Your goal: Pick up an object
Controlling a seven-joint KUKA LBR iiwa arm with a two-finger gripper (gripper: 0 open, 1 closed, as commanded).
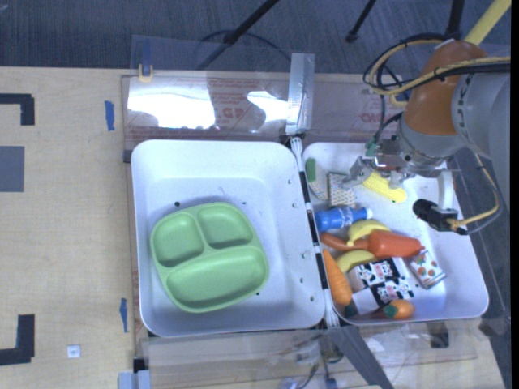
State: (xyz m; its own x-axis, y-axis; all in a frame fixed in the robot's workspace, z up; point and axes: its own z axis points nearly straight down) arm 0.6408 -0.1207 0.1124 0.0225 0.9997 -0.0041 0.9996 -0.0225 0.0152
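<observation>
Tool [375, 167] sits low over the far part of the right bin [469, 259]; whether it is apart or together cannot be told at this resolution. Grey arm with orange band [434, 96] reaches in from the right, cables looping over the wrist.

Nearest the tool: a yellow object [386, 188] lies just beside it on the near-right side, touching or nearly so; contact is unclear. A patterned packet [339, 186] lies just to its left.

Further toward the camera: a blue bottle [339, 218], then a crowded pile of bananas [363, 232], an orange carrot-like piece [395, 244], a second carrot [338, 280] along the left wall, a black-and-white carton [379, 277] and a small strawberry carton [429, 269]. These overlap one another.

Well left of the tool: the left bin [154, 162] holds a green divided plate [209, 254]. Both bins rest on the wooden worktop [61, 217].
</observation>
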